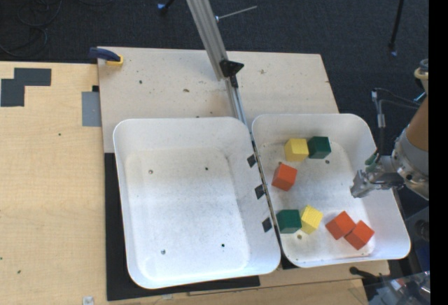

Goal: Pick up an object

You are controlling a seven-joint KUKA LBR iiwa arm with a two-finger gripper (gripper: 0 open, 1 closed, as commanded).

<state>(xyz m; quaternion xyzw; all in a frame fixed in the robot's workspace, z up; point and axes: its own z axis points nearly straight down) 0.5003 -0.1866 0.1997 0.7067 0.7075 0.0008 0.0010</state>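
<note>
Dark floor around pale bench (210, 80). End effector (365, 183) at right bin's (350, 122) right wall, grip state unreadable, nothing seen held. Red cubes (349, 229) touching, just below it near bottom-right corner. Likely light, rigid, smooth; pinch flat opposite faces, outer sides free.

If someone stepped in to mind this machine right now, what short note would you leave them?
Pincer: over the right bin's right edge, nothing visibly in it; I can't tell open from shut.
Blocks, all in the right bin: yellow block touching green block at the back; orange block alone; a second green and yellow pair in front; two red-orange blocks front right.
Done: nothing lifted.
Left: grasp one block and raise it.
</note>
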